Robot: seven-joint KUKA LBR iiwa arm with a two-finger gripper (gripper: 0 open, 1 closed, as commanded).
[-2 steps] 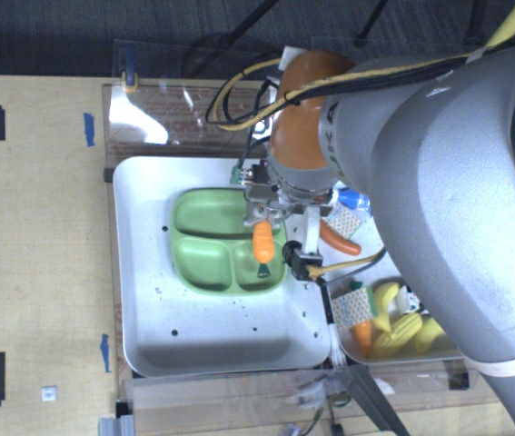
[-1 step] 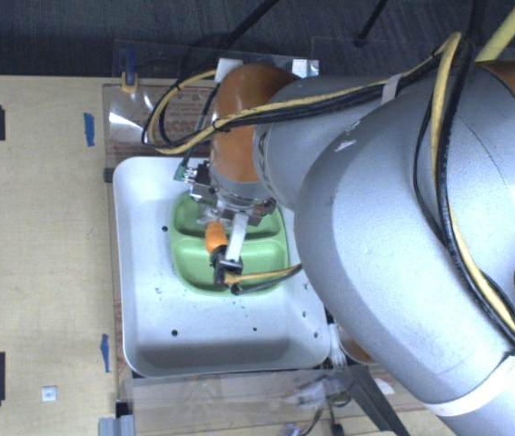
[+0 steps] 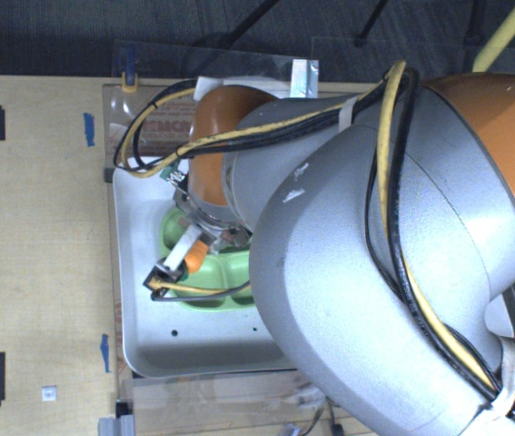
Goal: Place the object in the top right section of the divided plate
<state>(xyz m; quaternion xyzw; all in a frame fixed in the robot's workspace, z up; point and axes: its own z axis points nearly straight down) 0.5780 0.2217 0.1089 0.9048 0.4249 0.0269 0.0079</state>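
Note:
A green divided plate (image 3: 223, 286) lies in the white bin (image 3: 153, 339), and the arm covers most of it. Its left rim and its near sections show. My gripper (image 3: 208, 240) hangs low over the plate's middle, under the orange wrist band. A small orange object (image 3: 195, 257) sits right at the gripper, above the plate. Whether it is held or resting on the plate is hidden from me. The plate's top right section lies under the arm.
The grey arm fills the right half of the view and hides the second bin. A brown patterned item (image 3: 162, 127) lies along the bin's far edge. The wooden bench (image 3: 39, 243) stretches to the left.

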